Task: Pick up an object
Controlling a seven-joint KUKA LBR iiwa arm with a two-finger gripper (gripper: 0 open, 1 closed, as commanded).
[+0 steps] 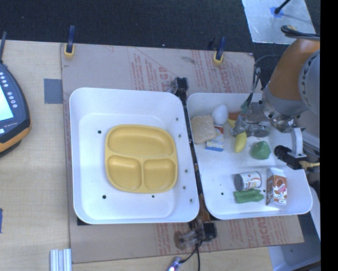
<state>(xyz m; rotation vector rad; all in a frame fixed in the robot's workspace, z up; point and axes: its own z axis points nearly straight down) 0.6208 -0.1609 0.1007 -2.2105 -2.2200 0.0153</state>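
Note:
My gripper (252, 126) hangs over the back of the right bin (225, 208), at the end of the grey arm with the orange band (290, 66). Just below it lies a yellow banana (240, 143), and a green round fruit (260, 150) sits to its right. Left of the gripper are a white egg (220, 114), a tan bread slice (203, 129) and a small blue-and-white box (215, 145). Nearer the front stand a tin can (247, 180), a green vegetable (248, 196) and a red-and-white carton (277, 189). I see nothing lifted off the bin floor.
The left bin (84, 151) holds a yellow divided plate (140, 157). An orange-edged handheld pendant (5, 109) lies at the bench's left edge. Clamps (70, 48) (218, 55) pin the cardboard sheet at the back. A black cable fitting (290, 158) sticks out near the arm's wrist.

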